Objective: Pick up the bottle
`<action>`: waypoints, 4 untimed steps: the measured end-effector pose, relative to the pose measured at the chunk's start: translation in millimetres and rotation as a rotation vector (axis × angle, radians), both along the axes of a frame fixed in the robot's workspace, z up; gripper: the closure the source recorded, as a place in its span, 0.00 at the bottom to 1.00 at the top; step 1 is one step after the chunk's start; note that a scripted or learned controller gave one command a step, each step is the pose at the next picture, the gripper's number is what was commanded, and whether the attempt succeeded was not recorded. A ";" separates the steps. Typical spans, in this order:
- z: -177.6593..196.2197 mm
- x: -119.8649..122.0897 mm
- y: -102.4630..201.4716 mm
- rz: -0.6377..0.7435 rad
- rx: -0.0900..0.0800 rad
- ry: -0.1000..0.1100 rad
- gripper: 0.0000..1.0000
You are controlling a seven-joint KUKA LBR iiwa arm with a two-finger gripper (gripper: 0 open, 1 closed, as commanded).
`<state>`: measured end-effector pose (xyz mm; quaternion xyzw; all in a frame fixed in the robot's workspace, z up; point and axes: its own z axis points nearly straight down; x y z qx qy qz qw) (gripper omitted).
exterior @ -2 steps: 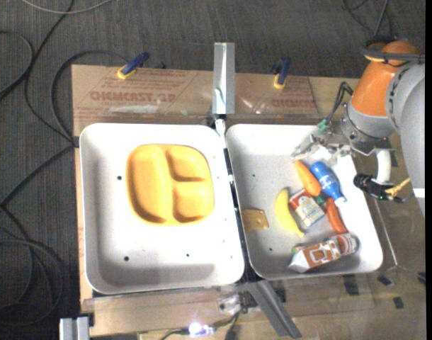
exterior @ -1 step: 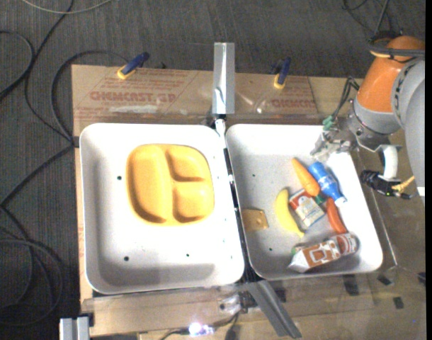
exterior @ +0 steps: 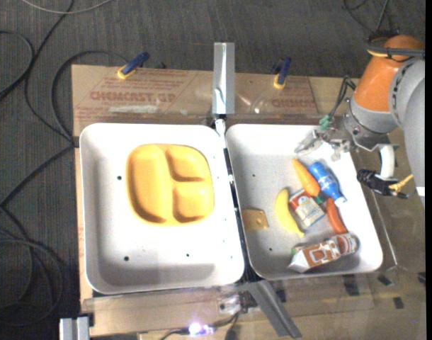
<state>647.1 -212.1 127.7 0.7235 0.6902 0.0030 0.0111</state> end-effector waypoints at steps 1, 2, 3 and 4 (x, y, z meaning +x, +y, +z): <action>-13.8 -0.1 0.7 -0.027 0.009 0.002 0.00; -17.0 -2.5 1.0 -0.041 0.007 -0.023 0.00; -17.9 -9.8 0.2 0.082 -0.004 -0.022 0.00; -17.3 -16.6 -1.0 0.072 0.000 -0.034 0.00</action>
